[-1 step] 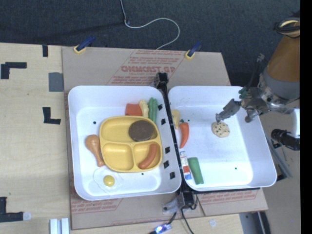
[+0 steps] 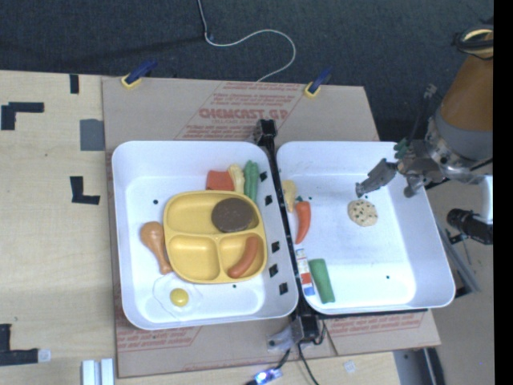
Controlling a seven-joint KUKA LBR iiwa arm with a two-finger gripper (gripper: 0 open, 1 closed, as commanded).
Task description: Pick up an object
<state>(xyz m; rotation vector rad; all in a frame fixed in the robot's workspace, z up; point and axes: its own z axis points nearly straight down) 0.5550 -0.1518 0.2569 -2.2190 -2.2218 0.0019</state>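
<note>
Now the gripper (image 2: pixel 390 180) is seen poised over the right bin (image 2: pixel 417 289), its fingers (image 2: pixel 370 183) spread wide with nothing held between them. Just below the fingers, apart from them, the cookie (image 2: pixel 363 212) is left lying on the bin floor.

The arm (image 2: pixel 469 111) is a thick, rounded column, and the orange band (image 2: pixel 473 87) above its wrist reads more as a dull amber-brown. Below the band the casing is smooth grey and widens into a pale metallic wrist ring. The gripper (image 2: pixel 389 179) is far slighter: dark grey and black metal, angular, made of thin linkages, with one slim dark finger (image 2: pixel 370 181) tapering to a blunt tip. A small teal-green spot sits on the gripper body near the wrist. A black cylindrical fitting juts out beside the arm's white lower housing.
</note>
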